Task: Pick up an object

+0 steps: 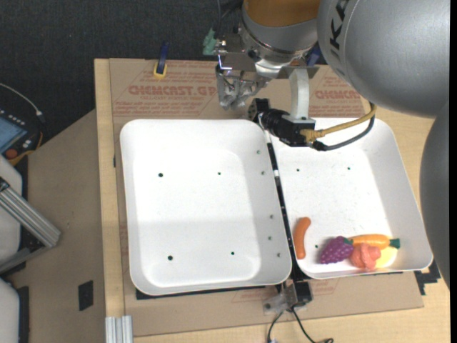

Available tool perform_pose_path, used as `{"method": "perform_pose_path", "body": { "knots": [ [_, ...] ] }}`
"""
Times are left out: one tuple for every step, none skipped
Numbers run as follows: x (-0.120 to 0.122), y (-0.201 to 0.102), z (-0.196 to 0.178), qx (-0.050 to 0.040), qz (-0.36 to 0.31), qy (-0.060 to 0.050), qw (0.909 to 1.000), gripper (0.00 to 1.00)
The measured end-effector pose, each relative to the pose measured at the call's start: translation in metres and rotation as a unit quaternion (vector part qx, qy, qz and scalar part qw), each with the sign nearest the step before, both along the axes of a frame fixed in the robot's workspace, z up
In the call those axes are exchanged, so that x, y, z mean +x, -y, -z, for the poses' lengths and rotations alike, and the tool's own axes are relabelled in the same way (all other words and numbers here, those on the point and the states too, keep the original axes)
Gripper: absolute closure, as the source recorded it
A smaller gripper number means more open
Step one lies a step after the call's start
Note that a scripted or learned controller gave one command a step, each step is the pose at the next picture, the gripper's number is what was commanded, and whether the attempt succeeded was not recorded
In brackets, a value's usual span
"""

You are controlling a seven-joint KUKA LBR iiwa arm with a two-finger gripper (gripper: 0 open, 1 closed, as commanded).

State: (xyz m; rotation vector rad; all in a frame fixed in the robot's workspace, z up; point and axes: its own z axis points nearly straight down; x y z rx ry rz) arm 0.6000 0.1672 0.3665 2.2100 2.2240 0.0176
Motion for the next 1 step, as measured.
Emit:
{"method": "perform_pose_path", "body": {
  "knots": [
    [-0.0470, -0.0613, 0.0139, -0.0014, 0.000, -0.009, 1.0000, 1.00]
  ]
}}
